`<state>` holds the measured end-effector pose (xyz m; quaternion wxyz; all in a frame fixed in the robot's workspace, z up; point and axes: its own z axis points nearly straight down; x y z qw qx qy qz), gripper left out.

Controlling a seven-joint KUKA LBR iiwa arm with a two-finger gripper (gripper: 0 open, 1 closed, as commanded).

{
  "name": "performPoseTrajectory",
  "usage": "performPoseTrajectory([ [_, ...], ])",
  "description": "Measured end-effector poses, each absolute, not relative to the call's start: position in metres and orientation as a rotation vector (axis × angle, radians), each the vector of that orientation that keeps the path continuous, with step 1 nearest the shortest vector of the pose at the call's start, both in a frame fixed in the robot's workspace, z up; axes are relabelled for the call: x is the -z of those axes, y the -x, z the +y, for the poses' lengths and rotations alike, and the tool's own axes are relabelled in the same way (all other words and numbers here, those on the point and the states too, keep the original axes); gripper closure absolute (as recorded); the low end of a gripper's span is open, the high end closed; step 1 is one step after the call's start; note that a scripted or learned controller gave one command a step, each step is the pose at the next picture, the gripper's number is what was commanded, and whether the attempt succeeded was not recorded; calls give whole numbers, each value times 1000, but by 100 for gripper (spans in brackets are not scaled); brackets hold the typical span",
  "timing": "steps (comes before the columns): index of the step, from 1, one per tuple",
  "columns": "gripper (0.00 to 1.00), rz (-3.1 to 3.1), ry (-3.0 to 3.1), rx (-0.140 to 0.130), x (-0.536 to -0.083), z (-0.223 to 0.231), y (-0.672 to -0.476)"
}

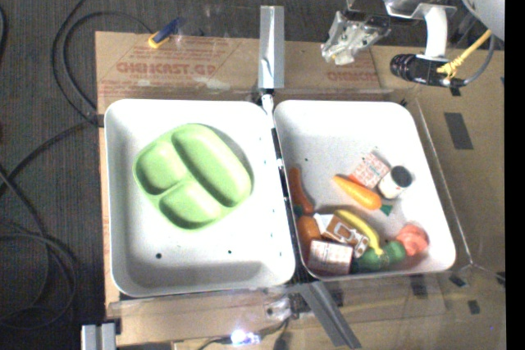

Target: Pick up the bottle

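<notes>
A small white bottle with a black cap point(396, 180) lies in the right bin point(344, 123), near its right wall, beside a red and white carton point(369, 169) and a carrot point(358, 192). A brown bottle-shaped item point(299, 190) lies along that bin's left wall. My gripper point(348, 45) hangs above the cardboard behind the right bin's far rim. It is well away from the bottle, with nothing seen in it.
The right bin also holds a banana point(361, 229), a brown box point(330, 256), green pieces point(376, 258) and a red fruit point(413, 238) crowded at its near end. A green divided plate point(193, 175) lies in the left bin point(123, 258). A metal bar point(271, 45) stands behind the bins.
</notes>
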<state>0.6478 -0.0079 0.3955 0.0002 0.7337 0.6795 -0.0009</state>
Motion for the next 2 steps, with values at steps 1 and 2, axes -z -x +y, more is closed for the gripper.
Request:
performPoseTrajectory([
  [1,100,2137,-2306,6,-269,11,-584],
  [2,100,2174,-2267,3,-388,41,-648],
])
